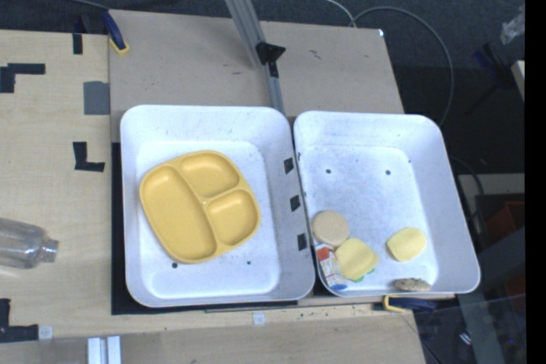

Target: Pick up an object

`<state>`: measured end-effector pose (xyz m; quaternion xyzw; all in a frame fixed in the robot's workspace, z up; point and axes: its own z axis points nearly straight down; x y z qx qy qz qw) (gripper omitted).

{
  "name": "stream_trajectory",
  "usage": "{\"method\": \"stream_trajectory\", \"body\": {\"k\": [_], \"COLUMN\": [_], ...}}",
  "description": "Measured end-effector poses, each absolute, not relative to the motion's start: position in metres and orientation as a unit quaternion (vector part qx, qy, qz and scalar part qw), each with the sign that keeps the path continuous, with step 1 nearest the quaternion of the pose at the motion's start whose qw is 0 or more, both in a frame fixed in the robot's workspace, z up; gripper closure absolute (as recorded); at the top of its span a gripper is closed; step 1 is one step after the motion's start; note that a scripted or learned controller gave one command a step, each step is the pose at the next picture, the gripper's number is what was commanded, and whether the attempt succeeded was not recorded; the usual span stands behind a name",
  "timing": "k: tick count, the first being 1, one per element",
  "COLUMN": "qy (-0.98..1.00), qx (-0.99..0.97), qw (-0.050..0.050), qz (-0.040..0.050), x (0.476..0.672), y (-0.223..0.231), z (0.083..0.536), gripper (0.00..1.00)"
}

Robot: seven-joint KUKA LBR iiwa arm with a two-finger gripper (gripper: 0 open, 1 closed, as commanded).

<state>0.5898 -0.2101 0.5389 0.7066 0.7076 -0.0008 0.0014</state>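
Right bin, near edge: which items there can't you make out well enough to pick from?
- Small packet in the camera view: partly covered by the yellow block and tan disc; print too small to read.
- Speckled object: lies against the right bin front wall, too small to identify.
- Clear bottle: cut off by the left edge.

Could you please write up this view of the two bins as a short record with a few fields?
left bin: holds a yellow divided plate with three compartments
right bin: items gathered along its near edge
right bin items: tan round disc, yellow block, yellow lump, small packet, brown speckled cookie
bench: clear plastic bottle lying on its side at far left
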Motion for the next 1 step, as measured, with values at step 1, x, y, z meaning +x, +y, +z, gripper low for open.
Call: {"method": "stream_trajectory", "body": {"k": [1], "qy": [0.707], "qx": [0.707], "qw": [0.001], "qz": [-0.0007], "x": [0.5933], "y": [-0.2051], "z": [0.5391], "gripper": [0.0]}}
